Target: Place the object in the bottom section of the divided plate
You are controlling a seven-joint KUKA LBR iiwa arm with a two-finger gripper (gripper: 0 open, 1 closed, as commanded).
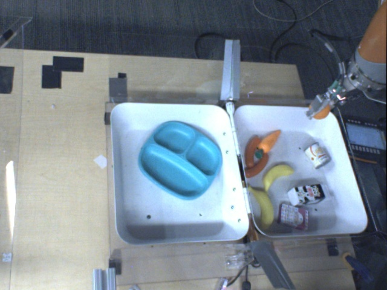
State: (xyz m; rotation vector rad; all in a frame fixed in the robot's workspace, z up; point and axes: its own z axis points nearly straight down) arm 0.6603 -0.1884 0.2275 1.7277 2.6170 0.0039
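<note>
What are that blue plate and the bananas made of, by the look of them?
The blue divided plate looks like moulded plastic: one even colour, rounded ridges, a soft sheen. The bananas are probably plastic toys, uniformly yellow and smooth, though this view cannot rule out real fruit.

From my station I look down on a pale wooden tabletop [54, 180] with black rectangular markers [60, 70] near its far left edge. Beyond it lies dark grey carpeted floor [133, 11], crossed by thin looping cables [275, 8]. A metal rail [230, 71] runs up the middle. Even, soft light; a bright glare streak [10, 189] at left.
</note>
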